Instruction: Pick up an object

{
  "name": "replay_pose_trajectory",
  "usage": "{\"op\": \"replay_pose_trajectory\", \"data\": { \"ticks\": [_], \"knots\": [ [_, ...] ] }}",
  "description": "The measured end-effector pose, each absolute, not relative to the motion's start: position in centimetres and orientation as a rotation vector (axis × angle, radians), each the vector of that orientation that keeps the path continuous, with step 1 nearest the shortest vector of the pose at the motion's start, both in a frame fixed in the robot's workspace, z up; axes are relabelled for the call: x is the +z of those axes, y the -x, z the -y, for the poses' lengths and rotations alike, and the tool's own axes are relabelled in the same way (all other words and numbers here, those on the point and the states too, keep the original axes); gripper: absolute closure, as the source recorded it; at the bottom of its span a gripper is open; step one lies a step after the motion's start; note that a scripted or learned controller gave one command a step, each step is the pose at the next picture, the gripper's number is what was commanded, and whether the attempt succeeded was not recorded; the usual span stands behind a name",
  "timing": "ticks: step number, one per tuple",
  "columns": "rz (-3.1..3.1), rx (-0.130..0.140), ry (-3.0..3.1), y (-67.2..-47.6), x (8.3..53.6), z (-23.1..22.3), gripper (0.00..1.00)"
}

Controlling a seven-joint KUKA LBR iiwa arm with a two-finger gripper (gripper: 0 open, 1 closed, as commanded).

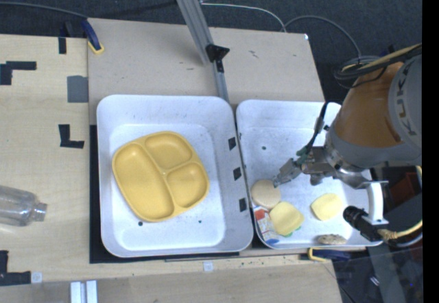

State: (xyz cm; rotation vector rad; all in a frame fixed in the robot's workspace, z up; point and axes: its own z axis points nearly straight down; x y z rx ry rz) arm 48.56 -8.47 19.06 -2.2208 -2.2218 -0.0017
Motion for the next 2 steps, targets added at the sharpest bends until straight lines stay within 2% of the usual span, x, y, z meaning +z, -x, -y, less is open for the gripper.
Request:
{"op": "replay_pose_trajectory", "data": {
  "ticks": [1, 2],
  "knots": [
    [2.221, 0.008, 2.217, -54.95, 10.47, 9.96, 0.0],
    [2.221, 0.003, 2.219, -54.94, 10.89, 9.92, 0.0]
  ]
}}
